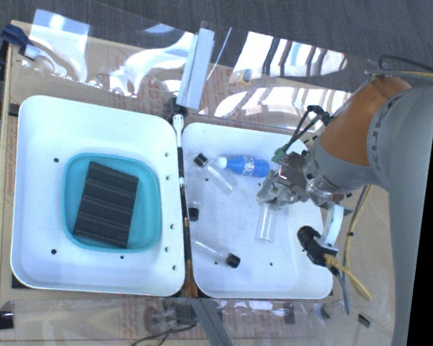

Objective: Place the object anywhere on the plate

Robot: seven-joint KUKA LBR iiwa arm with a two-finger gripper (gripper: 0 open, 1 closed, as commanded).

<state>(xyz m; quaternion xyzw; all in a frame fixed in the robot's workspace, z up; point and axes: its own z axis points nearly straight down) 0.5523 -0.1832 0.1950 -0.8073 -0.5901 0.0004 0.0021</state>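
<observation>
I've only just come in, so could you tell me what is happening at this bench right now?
A grey robot arm with an orange band reaches into the right white bin, its end effector low over a clear plastic tube. A blue-labelled clear bottle and two more black-capped clear tubes lie loose there. In the left white bin, the square teal plate already carries a dark ribbed block.

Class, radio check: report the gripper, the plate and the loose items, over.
Gripper low over right bin, above clear tube. Teal square plate in left bin bears dark ridged block. Blue-labelled bottle beside gripper.
</observation>
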